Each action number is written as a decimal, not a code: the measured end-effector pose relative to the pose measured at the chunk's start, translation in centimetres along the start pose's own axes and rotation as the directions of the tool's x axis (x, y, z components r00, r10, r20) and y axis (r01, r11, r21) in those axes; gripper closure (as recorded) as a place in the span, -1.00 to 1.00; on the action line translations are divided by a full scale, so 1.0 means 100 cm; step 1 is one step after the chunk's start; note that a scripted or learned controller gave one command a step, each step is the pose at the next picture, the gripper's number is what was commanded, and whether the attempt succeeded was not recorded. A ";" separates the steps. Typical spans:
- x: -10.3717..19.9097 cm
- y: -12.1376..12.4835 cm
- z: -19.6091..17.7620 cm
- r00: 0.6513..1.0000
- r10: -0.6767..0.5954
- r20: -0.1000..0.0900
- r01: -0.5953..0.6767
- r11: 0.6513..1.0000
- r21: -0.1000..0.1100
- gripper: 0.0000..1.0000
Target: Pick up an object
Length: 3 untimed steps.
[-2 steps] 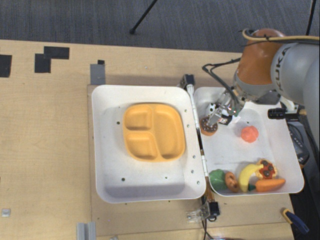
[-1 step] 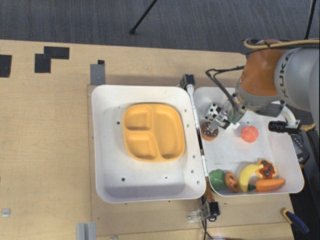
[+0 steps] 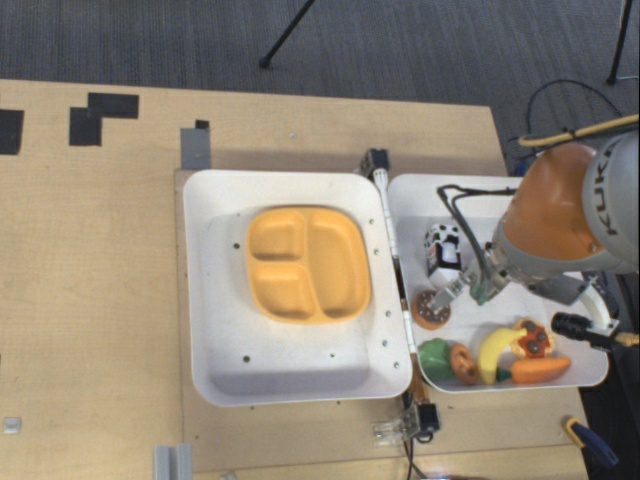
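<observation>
The right bin (image 3: pixel 480 190) holds several toy items. A black-and-white toy (image 3: pixel 443 247) lies near its left wall, and a brown chocolate doughnut (image 3: pixel 432 310) sits just below it. Along the bin's front edge lie a green pepper (image 3: pixel 435 354), a small brown piece (image 3: pixel 463 364), a yellow banana (image 3: pixel 497 350), a dark red berry cluster (image 3: pixel 533 338) and an orange carrot (image 3: pixel 541 370). My gripper (image 3: pixel 466 285) hangs low over the bin's middle, just right of the doughnut and below the black-and-white toy. Nothing can be seen held in it.
The left bin (image 3: pixel 215 358) holds a yellow divided plate (image 3: pixel 305 264). A rail (image 3: pixel 393 258) separates the two bins. The arm's orange band (image 3: pixel 548 213) covers the right bin's far right side. Black cables (image 3: pixel 470 196) loop over the bin's back.
</observation>
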<state>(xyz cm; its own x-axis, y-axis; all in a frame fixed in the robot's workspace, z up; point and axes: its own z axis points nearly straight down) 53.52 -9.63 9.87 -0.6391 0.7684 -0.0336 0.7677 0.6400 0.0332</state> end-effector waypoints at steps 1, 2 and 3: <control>-0.062 0.078 0.007 0.988 -0.150 -0.024 0.150 0.989 0.014 -1.00; -0.044 0.060 0.005 0.995 0.097 -0.005 -0.097 0.995 0.008 -1.00; -0.042 0.063 -0.006 0.996 0.093 -0.011 -0.092 0.996 0.007 1.00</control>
<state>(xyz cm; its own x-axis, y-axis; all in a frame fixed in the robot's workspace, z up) 61.03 -8.87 10.86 -0.5658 0.8243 -0.0197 0.8238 0.5661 0.0289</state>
